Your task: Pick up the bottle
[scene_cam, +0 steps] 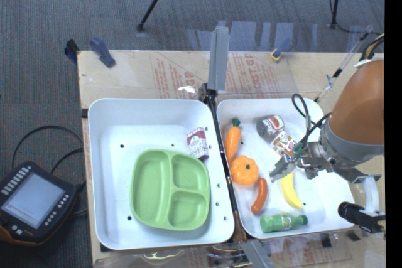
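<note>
The bottle (pixel 282 221) is green with a label and lies on its side along the front wall of the right bin (pixel 326 216). My gripper (pixel 289 161) hangs over the middle of that bin, above the top end of a yellow banana (pixel 291 190) and well behind the bottle. It looks open, with nothing between its fingers. The grey wrist and the orange band of the arm (pixel 358 110) cover the bin's right side.
The right bin also holds a carrot (pixel 232 140), a small pumpkin (pixel 244 170), a red sausage (pixel 259 195), a brown can (pixel 270 127) and a printed packet (pixel 284 144). A green divided plate (pixel 169 189) and a small can (pixel 197 144) sit in the left bin (pixel 107 135).
</note>
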`<state>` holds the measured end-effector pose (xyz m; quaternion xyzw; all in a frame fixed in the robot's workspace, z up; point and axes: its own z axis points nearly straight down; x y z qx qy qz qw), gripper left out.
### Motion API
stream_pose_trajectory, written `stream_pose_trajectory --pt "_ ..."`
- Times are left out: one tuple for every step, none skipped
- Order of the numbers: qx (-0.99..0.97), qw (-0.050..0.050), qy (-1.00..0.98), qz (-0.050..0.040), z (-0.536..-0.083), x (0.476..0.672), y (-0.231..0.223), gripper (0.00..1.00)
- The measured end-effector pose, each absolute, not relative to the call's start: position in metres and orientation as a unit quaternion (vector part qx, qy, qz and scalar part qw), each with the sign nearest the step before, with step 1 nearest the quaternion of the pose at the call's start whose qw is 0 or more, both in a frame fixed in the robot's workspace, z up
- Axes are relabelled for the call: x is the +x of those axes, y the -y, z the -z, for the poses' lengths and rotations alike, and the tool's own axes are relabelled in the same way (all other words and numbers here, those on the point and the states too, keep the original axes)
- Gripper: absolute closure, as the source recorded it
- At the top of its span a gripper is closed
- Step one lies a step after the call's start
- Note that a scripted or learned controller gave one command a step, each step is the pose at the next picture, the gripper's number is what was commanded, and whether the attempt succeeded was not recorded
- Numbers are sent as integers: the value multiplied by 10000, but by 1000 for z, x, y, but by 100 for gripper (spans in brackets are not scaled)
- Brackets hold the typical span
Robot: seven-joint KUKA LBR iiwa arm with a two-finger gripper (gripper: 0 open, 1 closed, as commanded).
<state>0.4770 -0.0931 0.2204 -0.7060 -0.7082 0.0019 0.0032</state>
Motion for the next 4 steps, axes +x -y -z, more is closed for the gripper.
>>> stream_pose_trajectory --pt "-7073 54 7069 -29 -228 477 94 100" --pt "-6934 12 7205 -14 -350 477 34 100" --pt "-7458 5 6661 -16 -436 495 -57 100" --pt "-7648 9 6443 -29 -436 476 -116 100"
